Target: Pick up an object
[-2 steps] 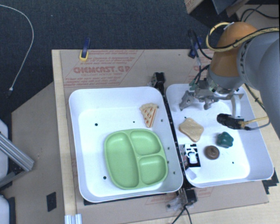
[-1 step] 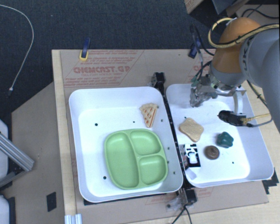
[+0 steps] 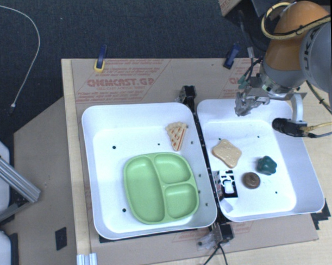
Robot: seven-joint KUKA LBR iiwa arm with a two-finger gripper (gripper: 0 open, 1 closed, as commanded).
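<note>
The jaws [image 3: 245,106] are hanging over the right bin's [image 3: 304,203] far edge; whether they are clenched or released I cannot tell. Bread slice [image 3: 226,152], teal piece [image 3: 266,165] and brown disc [image 3: 251,180] are lying mid-bin, untouched.

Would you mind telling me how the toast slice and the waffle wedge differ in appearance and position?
The toast slice is plain tan and roughly square; the waffle wedge is triangular, with a grid pattern and reddish edges. The toast slice lies in the right bin, the waffle wedge in the left bin, above the green plate. Both lie flat, untouched.
</note>
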